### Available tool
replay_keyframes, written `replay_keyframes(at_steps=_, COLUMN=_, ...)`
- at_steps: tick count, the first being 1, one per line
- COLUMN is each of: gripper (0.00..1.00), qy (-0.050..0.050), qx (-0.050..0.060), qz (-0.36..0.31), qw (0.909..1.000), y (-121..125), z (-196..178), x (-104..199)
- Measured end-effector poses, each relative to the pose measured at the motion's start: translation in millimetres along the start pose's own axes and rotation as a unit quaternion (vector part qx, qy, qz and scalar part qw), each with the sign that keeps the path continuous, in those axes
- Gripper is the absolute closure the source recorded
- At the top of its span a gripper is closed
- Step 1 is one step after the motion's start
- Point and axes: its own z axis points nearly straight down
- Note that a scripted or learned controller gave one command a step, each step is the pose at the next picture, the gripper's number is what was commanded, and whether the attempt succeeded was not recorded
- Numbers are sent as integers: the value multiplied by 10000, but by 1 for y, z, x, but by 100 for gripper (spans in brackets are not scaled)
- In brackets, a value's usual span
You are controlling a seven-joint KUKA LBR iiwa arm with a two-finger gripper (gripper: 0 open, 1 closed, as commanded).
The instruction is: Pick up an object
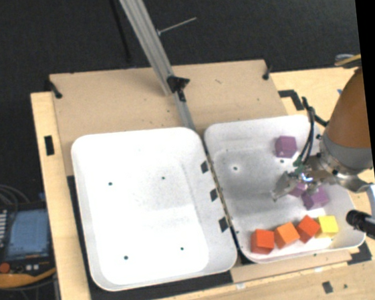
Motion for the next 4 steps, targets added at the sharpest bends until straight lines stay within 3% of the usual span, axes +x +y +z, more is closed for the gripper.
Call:
replay_keyframes(at_steps=1, gripper=0, qy=5, qx=9, qz=-1, qw=10000, y=-10, z=54, x=4)
replay_keyframes(at_steps=2, gripper=100, qy=-11, qx=-45, qz=36, qw=10000, y=-7, z=40, x=2)
replay_keyframes(at_steps=4, gripper=100, qy=-12, qx=-51, qz=-20, qw=10000, y=-5, z=-53, x=3)
